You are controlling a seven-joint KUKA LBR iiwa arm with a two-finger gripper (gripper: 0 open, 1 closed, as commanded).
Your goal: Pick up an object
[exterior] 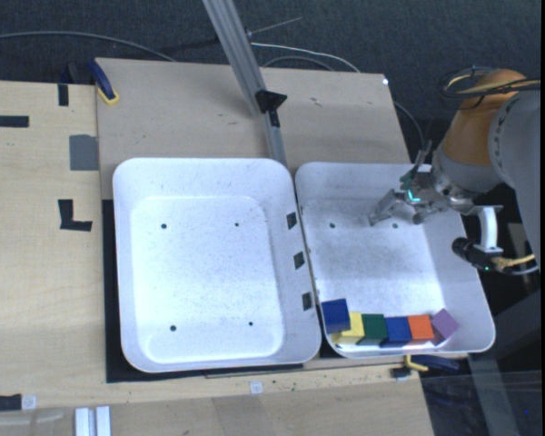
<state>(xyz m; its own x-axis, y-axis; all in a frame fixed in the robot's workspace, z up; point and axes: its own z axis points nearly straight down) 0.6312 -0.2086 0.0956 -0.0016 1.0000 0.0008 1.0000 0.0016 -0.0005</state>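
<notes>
Reaching in from the right of the camera view, the grey arm [504, 148] with its orange band hangs its gripper [388, 212] over the upper part of the right bin [363, 184], above bare white floor. Whether the claw stands apart or together cannot be told at this size; nothing shows between its tips. The things to be picked lie well apart from it, lined up along the near wall of that same bin: a blue block [334, 313] at the left end, a yellow block [351, 331] just beside and partly under it, then a green block [373, 326], a second blue block [398, 330], an orange block [421, 327] and a purple block [444, 322] at the right end, tilted against the corner. They sit touching or nearly touching one another in a row. The left bin [132, 243] lies alongside, its rim meeting the right bin's rim. A slanted metal bar [236, 39] crosses the bench [191, 107] above the bins.
</notes>
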